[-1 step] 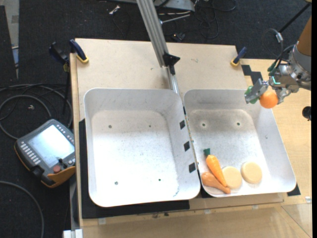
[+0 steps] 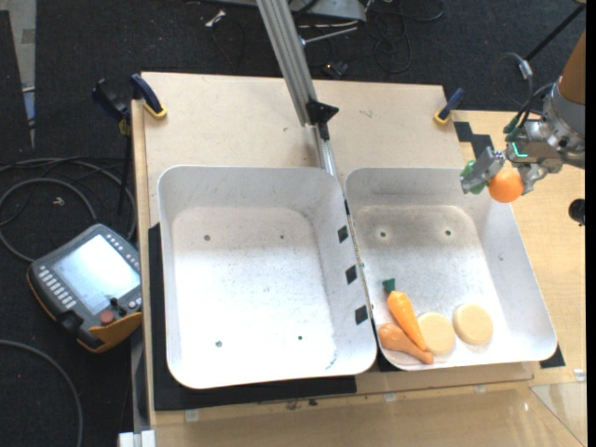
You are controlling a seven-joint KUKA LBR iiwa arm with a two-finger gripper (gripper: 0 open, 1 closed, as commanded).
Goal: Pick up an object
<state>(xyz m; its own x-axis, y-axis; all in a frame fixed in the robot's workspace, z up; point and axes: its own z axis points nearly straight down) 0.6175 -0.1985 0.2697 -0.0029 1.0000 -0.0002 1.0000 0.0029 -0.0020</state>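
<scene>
My gripper (image 2: 503, 177) hangs over the far right rim of the right bin (image 2: 507, 250), well above it. It is shut on an orange ball (image 2: 506, 188), which sits between the fingers with a green bit beside it on the left. At the near end of the right bin lie an orange carrot (image 2: 406, 313) with a green top, a tan piece (image 2: 399, 341) under it, and two pale round discs (image 2: 436, 331) (image 2: 473, 323).
The left bin (image 2: 186, 203) stands next to the right one, with a divider ridge between them. A slanted metal pole (image 2: 289, 49) crosses the far side of the bench. A teach pendant (image 2: 86, 287) lies on the floor at the left.
</scene>
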